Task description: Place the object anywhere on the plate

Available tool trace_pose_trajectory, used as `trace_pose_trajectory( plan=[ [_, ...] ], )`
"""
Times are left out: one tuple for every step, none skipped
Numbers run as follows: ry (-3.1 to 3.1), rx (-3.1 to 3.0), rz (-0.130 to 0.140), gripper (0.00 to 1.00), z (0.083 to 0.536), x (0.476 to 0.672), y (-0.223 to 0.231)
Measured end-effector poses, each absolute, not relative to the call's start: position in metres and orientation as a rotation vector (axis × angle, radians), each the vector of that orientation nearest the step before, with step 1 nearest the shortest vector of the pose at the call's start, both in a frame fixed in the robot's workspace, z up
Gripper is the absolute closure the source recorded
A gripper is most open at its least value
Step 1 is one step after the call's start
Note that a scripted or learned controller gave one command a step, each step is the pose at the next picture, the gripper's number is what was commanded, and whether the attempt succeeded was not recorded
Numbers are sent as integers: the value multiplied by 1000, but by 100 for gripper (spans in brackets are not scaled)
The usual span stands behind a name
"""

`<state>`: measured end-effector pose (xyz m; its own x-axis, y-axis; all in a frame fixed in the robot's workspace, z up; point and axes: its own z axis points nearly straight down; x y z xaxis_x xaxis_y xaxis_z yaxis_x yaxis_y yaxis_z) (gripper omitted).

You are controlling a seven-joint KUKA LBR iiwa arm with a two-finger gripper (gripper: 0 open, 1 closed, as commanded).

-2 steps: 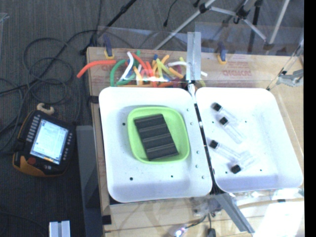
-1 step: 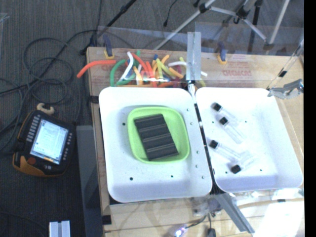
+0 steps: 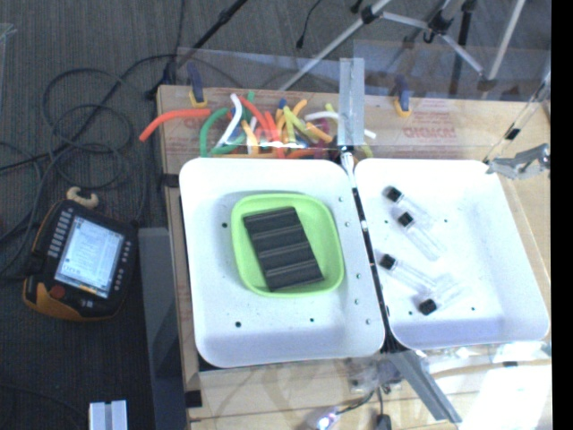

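Two white bins [image 3: 269, 343] on wooden bench [image 3: 466, 119]

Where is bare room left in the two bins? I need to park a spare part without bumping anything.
Left bin: the floor in front of the green plate and a strip to its left are bare. The dark block covers most of the plate. Right bin: the far right side beyond the clear vials is bare; its left half is crowded.

Black block [image 3: 282, 249] covers most of the plate [image 3: 333, 240] floor. Clear vials [image 3: 414, 224] nearly vanish against the right bin [image 3: 501, 240]; I only make out caps. Table [image 3: 269, 401] front runs off the bottom edge.
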<state>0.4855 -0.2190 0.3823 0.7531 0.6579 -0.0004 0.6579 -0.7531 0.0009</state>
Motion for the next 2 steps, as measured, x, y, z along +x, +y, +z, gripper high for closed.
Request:
trace_pose_trajectory(
  plan=[
    [1050,2958,0,0,435,485,-219],
    [879,3013,1,0,435,485,-218]
  ],
)
